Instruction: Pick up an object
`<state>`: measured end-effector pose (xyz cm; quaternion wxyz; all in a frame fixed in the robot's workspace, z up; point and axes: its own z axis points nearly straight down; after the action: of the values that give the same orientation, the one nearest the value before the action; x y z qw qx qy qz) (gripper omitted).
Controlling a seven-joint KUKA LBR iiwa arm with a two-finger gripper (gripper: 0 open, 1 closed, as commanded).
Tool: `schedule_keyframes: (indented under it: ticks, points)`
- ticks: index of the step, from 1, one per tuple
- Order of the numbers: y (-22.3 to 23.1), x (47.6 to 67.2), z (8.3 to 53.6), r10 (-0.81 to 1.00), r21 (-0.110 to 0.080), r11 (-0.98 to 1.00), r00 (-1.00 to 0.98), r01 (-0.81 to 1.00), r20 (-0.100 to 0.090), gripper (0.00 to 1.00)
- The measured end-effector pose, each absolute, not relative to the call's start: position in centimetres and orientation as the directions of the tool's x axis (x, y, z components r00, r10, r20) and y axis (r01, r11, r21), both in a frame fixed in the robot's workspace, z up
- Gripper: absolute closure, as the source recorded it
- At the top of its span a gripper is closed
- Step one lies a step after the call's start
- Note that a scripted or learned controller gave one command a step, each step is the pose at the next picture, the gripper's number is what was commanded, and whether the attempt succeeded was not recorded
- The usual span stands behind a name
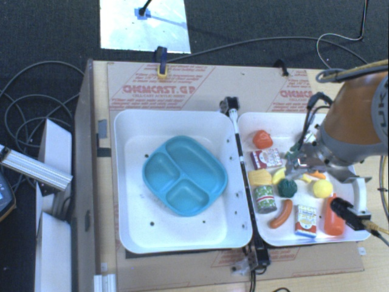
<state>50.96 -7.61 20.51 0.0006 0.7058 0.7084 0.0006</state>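
Left bin w/ a blue divided plate lying flat inside. Right bin packed w/ toy food: tomato, red box, green can, sausage, broccoli, lemon. Pincer sits low over the middle items, just above the broccoli; can't tell if open or closed.

A shallow white plastic bin sat on the left of a brown cardboard-covered bench printed with red lettering. Inside it lay a light blue plastic plate with three compartments, set at a slant. A yellow and blue clamp gripped the bench's far edge. Beyond, a pale square sheet lay on dark carpet. Black cables looped left.
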Motion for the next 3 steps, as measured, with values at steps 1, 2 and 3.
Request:
schedule_keyframes:
  ticks: [1, 2, 3]
  points:
    - [-7.6, 51.0, 20.5, 1.0, 0.001, 0.003, -0.003, 1.0, 0.0, 0.0]
    - [-13.0, 50.1, 10.0, 1.0, -0.001, 0.001, -0.001, 1.0, 0.0, 0.0]
    - [-9.6, 49.0, 8.8, 1.0, 0.021, -0.01, 0.011, 1.0, -0.024, 0.0]
